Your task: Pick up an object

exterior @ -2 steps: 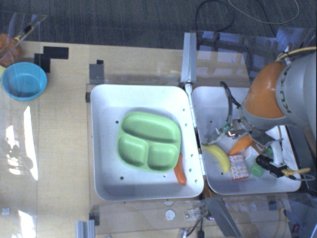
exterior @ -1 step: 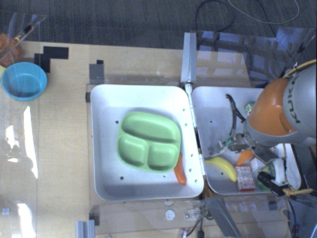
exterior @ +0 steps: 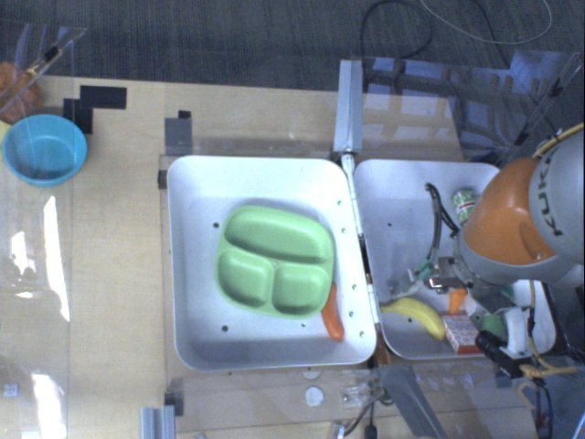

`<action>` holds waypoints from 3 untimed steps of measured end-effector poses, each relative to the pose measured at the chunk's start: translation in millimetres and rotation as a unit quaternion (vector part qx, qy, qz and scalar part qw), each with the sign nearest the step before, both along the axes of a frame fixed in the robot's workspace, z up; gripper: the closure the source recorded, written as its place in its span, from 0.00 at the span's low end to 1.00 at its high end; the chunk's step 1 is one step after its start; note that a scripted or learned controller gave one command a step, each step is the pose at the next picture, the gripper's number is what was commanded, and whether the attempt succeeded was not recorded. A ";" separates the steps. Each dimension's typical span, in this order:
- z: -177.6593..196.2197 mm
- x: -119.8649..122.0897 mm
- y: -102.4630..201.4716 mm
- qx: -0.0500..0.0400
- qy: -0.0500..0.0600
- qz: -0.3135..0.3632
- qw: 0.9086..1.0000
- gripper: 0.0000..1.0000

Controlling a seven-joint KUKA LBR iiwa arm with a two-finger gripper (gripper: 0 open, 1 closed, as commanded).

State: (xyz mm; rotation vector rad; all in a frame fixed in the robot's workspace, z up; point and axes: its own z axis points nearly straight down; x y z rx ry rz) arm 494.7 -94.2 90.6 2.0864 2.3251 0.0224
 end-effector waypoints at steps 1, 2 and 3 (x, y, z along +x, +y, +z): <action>11.3 2.5 1.3 0.001 -0.002 0.002 1.000 1.00; 11.3 2.5 1.3 0.001 -0.002 0.002 1.000 0.00; -1.5 40.1 -21.3 0.000 0.005 0.040 0.999 0.00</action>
